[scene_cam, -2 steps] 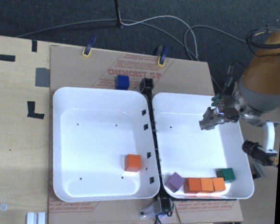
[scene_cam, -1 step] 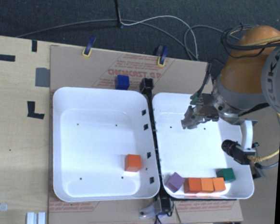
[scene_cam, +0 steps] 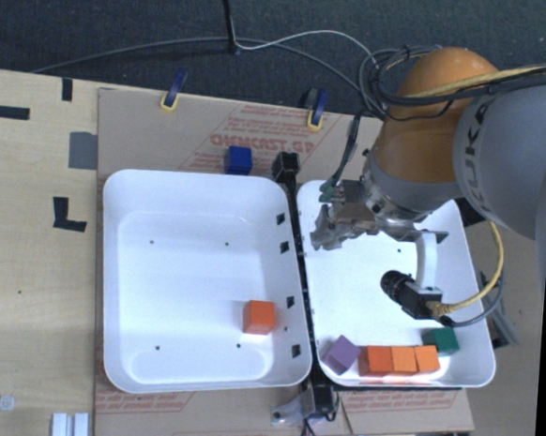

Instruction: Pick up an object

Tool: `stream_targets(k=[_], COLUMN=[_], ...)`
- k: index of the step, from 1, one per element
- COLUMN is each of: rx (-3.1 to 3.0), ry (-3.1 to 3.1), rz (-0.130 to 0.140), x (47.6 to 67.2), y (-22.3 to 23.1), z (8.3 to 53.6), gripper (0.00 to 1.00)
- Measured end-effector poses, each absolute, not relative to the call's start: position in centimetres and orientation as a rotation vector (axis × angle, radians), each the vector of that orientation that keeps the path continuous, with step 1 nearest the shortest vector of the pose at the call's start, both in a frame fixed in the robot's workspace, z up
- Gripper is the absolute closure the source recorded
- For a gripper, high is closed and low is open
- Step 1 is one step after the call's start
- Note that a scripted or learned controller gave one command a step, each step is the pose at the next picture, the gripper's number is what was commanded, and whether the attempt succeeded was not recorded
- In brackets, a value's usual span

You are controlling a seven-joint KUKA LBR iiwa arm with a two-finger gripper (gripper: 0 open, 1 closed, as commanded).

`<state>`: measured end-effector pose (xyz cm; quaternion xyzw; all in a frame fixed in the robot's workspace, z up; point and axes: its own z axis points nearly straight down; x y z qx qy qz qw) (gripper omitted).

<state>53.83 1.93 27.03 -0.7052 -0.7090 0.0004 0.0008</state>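
From my station I see the arm (scene_cam: 486, 135) reaching in from the right, its grey body and orange band bulking over the far half of the right bin (scene_cam: 472, 374). The wrist points down and toward the divider between the bins, so the gripper (scene_cam: 333, 228) sits just inside the right bin's left wall, near its far corner. I cannot tell how far the gripper is spread from this angle, and I see nothing clearly caught in it. A black cylindrical fitting (scene_cam: 403, 293) with a yellow cable hangs below the wrist, nearer the middle of the right bin.

Taking the right bin as my reference: along its near wall lies a row of blocks, a purple block (scene_cam: 341, 354) at the left end, then three orange blocks (scene_cam: 400, 362) side by side and touching, and a green block (scene_cam: 443, 340) just beyond the right end of that row. All of these sit well apart from the gripper.

To the left of the right bin, the left bin (scene_cam: 142, 211) holds one orange cube (scene_cam: 260, 317) in its near right part. Beyond the left bin's far wall, a blue cube (scene_cam: 239, 159) rests on the cardboard sheet (scene_cam: 205, 127).
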Motion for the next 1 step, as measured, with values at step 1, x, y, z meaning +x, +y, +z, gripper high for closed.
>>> stream_targets(k=[1], rx=[-2.216], ry=[-2.225], rz=[0.003], x=[54.62], y=[6.71], z=[24.78], gripper=[1.00])
